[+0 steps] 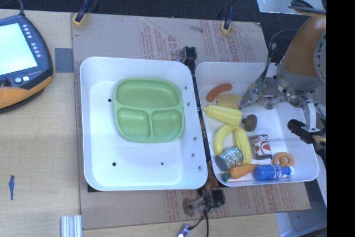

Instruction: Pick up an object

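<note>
The pale yellow piece (228, 100) and the red sausage (218, 91) lie just to the left of the claw (259, 94) in the right bin (299, 175), and either looks to me like the likeliest pick. The corn cob (223, 114) and brown lump (250, 121) sit a little below it, with the bananas (233, 141), can (260, 146) and blue bottle (273, 172) further below. I judge this the approach step: the claw is low over the bin's upper part with nothing between its tips, and whether it is spread or pressed together I cannot tell. Next I need it centred over one item, then lowered. The green tray (148, 109) lies far left in the other bin (100, 169).
</note>
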`<act>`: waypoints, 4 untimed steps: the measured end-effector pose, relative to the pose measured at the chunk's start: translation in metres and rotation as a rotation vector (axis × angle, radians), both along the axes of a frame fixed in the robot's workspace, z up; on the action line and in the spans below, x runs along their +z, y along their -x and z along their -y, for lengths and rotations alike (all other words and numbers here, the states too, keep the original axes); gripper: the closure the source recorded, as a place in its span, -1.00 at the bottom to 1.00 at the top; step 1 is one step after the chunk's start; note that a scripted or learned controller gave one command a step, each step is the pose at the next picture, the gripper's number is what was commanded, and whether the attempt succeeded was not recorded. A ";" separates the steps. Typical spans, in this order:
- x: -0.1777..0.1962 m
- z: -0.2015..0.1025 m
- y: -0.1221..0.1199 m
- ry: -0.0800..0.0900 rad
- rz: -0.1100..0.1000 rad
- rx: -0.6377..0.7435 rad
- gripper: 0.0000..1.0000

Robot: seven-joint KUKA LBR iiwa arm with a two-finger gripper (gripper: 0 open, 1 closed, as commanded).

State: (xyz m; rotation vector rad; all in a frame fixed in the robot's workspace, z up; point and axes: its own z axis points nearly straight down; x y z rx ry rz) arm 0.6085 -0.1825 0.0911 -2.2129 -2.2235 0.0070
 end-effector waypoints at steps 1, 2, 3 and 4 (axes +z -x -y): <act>0.001 0.023 -0.048 -0.001 0.004 0.000 -1.00; 0.001 0.029 -0.048 0.000 0.005 -0.001 -1.00; 0.001 0.029 -0.048 -0.001 0.004 0.001 -1.00; 0.001 0.021 -0.047 -0.002 0.002 -0.001 -1.00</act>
